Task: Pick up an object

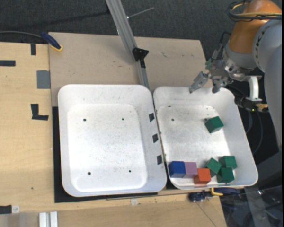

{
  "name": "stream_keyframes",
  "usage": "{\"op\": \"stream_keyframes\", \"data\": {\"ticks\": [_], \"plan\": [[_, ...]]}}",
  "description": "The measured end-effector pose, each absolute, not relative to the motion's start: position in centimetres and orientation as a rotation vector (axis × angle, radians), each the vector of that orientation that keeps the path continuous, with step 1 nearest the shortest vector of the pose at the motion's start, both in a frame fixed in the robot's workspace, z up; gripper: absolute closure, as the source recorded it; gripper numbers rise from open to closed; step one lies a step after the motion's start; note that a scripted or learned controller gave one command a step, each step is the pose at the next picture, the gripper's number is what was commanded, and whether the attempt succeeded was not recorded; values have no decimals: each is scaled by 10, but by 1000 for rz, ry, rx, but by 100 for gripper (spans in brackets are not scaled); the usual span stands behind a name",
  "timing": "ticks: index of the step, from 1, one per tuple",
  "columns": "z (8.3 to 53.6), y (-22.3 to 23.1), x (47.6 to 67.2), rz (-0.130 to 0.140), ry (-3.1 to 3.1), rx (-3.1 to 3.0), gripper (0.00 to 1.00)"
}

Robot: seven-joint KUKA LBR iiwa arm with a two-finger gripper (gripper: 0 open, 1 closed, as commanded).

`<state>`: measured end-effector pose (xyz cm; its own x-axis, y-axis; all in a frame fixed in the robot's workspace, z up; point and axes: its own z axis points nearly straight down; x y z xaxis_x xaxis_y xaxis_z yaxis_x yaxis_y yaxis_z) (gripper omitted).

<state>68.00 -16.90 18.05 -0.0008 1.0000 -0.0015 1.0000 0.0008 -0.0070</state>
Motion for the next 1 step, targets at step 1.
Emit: {"op": "stream_keyframes", "data": {"ticks": [1], "plan": [[116, -166, 679, 12, -2219, -2215, 0]]}}
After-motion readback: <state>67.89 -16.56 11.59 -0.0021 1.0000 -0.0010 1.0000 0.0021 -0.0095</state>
